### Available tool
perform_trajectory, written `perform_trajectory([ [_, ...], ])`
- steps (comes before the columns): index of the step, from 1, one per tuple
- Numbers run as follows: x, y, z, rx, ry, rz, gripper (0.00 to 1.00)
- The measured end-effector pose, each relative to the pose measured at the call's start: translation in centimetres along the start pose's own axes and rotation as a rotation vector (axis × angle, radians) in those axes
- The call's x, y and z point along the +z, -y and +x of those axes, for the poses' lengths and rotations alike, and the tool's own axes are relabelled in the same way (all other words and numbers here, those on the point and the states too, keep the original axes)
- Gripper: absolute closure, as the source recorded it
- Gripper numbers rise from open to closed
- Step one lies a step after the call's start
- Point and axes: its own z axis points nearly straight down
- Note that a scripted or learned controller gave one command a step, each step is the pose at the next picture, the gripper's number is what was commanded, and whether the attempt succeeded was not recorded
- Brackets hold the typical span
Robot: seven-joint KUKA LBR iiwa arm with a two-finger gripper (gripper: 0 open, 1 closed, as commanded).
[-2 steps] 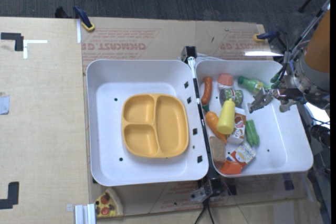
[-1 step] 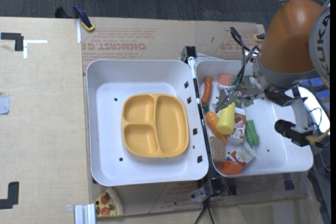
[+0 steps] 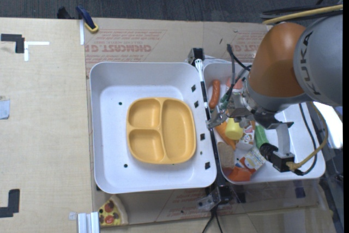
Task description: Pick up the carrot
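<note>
Camera view: 2 white bins side by side on a bench. Left bin [image 3: 103, 133] sits mid-frame and holds a yellow plate [image 3: 162, 130] with 3 compartments, lying flat near the bin's centre. Right bin [image 3: 313, 163] is at right of frame, mostly covered by the grey arm [image 3: 322, 57] with its orange band [image 3: 278, 60], coming in from the upper right. The gripper [image 3: 226, 114] is low over the left part of the right bin, above a heap of toy food. Claw state: cannot tell, wrist and cables block it. The carrot [image 3: 224, 132], orange, lies in the right bin just below the gripper, partly under a yellow piece [image 3: 234, 129]; contact with the gripper is unclear. An orange-red sausage [image 3: 215, 94] lies upright in frame near the bin's left wall, above the gripper. A green piece [image 3: 260, 136] sits right of the yellow one. A red-orange item [image 3: 238, 174] is at the bin's lower edge. A pizza slice toy [image 3: 110, 213] lies on the bench at lower left, outside the bins.
</note>
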Motion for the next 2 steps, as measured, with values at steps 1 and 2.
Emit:
perform_trajectory([
  [1,-0.02,0.00,-0.05,0.001,0.000,0.000,0.00],
  [2,-0.02,0.00,-0.05,0.001,0.000,0.000,0.00],
])
